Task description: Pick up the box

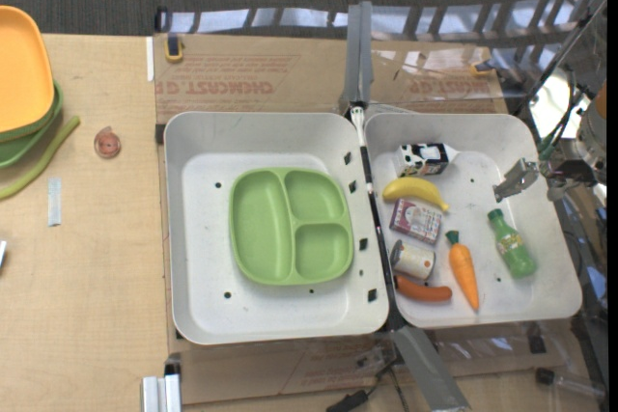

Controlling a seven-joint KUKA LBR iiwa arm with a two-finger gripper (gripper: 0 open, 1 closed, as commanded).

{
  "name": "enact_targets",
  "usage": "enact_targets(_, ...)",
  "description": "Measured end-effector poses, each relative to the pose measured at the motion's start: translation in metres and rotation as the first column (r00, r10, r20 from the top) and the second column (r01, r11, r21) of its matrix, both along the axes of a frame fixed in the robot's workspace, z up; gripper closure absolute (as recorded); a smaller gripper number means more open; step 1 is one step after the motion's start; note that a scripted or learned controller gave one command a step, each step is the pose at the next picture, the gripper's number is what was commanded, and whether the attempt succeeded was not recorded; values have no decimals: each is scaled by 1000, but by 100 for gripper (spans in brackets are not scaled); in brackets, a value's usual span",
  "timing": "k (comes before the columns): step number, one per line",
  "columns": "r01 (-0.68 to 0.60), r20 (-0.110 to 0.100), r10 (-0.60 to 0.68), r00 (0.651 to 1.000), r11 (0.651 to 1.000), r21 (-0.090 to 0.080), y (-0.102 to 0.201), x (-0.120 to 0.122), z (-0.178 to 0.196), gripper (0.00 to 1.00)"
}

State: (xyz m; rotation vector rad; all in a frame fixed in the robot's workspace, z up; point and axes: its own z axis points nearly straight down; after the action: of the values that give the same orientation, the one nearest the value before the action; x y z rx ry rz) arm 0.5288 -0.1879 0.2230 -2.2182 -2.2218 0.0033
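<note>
Two shallow white bins sit side by side on a wooden surface (97, 285). The left bin (183, 236) holds a green divided plate (291, 226). The right bin (555, 289) holds a small pink box (416, 221) near its left side, just below a banana (415, 191) and above a small can (413, 259). A carrot (464, 273), green bottle (511, 245), red sausage (423, 290) and black-and-white carton (426, 157) lie around. The claw (518, 178) hovers over the bin's upper right, well apart from the box, holding nothing; its grip state cannot be told.
</note>
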Motion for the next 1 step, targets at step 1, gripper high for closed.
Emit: enact_targets(1, 5, -1, -5, 1000, 1000, 0, 59, 21, -37, 0)
